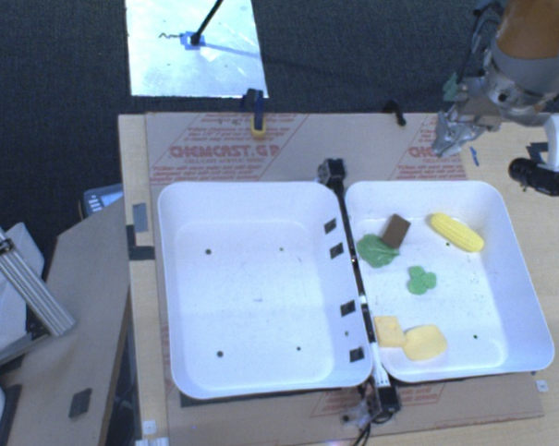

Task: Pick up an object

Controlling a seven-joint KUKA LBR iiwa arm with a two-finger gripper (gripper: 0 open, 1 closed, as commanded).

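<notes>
The right bin (517, 253) holds several small objects. A yellow corn cob (457, 232) lies near its back right, a brown block (395, 229) leans beside a green leaf piece (376, 252), and a small green broccoli-like piece (420, 280) sits mid-bin. At the front lie a pale yellow flat piece (389, 330) and a yellow lump (424, 342). My gripper (450, 138) hangs above the bench behind the right bin's back edge, apart from every object, with nothing visibly between its fingers.
The left bin (182, 212) stands beside the right one, joined by a black-clipped divider (348, 261). A shiny metal plate (194, 44) lies at the back left. A yellow and blue clamp (256, 115) sits on the cardboard behind the left bin. A black fixture (536, 174) sticks out at far right.
</notes>
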